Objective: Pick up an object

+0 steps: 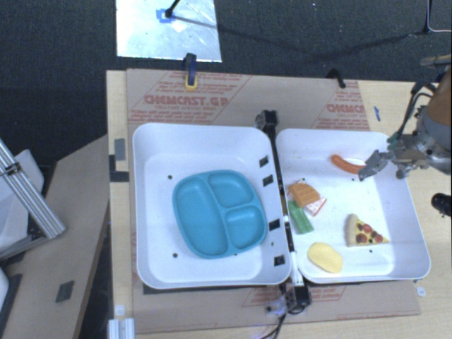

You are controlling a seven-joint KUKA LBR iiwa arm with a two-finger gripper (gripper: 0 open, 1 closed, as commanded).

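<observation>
At the near edge of the right bin lies a yellow lemon-like toy, and just up and right of it a pizza slice toy stands tilted on the white floor. Further back, a sausage toy lies near the bin's far side. The end effector hangs over that far right part of the bin, its dark fingers pointing left toward the sausage toy, with the nearest fingertip just beside the sausage's right end; whether they touch cannot be told. Whether the fingers are spread or closed cannot be told from this slant, and nothing shows between them. The arm comes in from the right, grey with an orange patch at the frame edge.

Both bins sit side by side on a wooden worktop covered by a brown cardboard sheet printed with red lettering. Dark carpeted floor surrounds the worktop, with a shiny metal plate lying on it beyond the far edge. A yellow clamp grips the cardboard's far edge.

Against the right bin's left wall cluster an orange wedge-shaped toy, a small white and red piece and a green stick-like toy, all touching or nearly so, well apart from the end effector. The left bin holds a blue divided plate. An aluminium frame stands at the far left.
</observation>
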